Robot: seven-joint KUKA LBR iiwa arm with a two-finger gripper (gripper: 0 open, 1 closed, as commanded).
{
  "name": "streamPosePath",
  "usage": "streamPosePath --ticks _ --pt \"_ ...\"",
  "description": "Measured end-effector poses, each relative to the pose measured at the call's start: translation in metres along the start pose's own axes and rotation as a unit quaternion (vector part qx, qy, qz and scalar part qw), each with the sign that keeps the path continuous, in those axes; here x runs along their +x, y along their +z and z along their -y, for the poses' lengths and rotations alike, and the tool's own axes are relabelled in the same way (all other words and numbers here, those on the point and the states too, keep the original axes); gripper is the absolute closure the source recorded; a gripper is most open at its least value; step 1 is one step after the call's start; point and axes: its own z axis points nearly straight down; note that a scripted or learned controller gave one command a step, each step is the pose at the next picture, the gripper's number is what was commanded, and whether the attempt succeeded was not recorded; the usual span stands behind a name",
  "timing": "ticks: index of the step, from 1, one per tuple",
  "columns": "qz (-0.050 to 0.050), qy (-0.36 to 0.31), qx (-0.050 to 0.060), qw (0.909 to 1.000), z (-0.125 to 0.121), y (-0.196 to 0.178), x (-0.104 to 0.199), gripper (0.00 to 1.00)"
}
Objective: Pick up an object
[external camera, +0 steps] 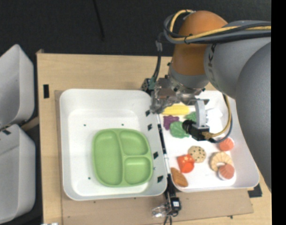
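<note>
Gripper [180, 108] of the grey arm hangs low over the right white bin [243, 175], just above a yellow toy corn cob [176, 110] lying long axis left–right near the bin's upper left. A purple grape cluster [170, 121] and green leafy piece [178, 130] crowd just below. In the left white bin [77, 111] lies a green divided plate [122, 156].

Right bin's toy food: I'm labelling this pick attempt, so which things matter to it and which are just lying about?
Job: gripper; yellow corn, purple grapes and green leafy toy beneath it.

Lying about: green divided plate, cookie, red pepper, shrimp.
</note>
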Motion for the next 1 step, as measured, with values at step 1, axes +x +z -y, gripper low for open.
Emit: streamPosePath --ticks 1 --pt "0.001 0.002 0.000 1.0000 -0.0042 -0.0062 -0.0160 1.00"
